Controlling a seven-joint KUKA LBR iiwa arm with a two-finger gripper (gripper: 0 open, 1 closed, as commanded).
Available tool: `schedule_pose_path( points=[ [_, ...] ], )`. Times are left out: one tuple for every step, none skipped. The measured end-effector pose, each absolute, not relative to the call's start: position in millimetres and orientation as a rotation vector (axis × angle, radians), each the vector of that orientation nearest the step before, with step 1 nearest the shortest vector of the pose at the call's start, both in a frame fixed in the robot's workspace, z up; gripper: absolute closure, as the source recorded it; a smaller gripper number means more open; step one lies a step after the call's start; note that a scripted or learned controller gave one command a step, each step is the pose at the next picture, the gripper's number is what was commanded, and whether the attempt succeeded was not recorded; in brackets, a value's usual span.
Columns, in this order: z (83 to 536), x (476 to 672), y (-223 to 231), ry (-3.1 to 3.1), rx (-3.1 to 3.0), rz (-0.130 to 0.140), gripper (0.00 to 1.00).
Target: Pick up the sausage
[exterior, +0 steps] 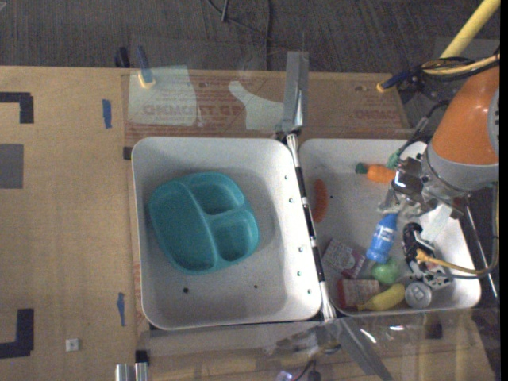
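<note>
Camera view is showing the sausage (319,199) lying by the right bin's (349,153) left wall, sitting apart from the pincer (397,201) at its 9 o'clock. Pincer's hovering at the blue bottle's (383,238) 12 o'clock; honestly can't tell if it's spread or pressed together.

— Bench?
— My bench (63,236): flat tan board.
— Directly on it?
— Two shallow white bins, side by side, rims touching: left bin (238,284), right bin (341,185).
— Else?
— Blue tape strip (107,113) near the left bin's far corner, another (121,308) by its near corner. Black corner marks (20,105) at the left edge.
</note>
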State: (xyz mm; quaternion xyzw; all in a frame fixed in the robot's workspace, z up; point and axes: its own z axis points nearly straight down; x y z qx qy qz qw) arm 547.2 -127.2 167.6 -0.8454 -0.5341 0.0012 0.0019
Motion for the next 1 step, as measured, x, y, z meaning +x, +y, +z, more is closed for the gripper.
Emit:
schedule_pose_path(
  points=[
    [183.8,533.3,-23.1,-1.558,-2.724,0.006,1.00]
  ],
)
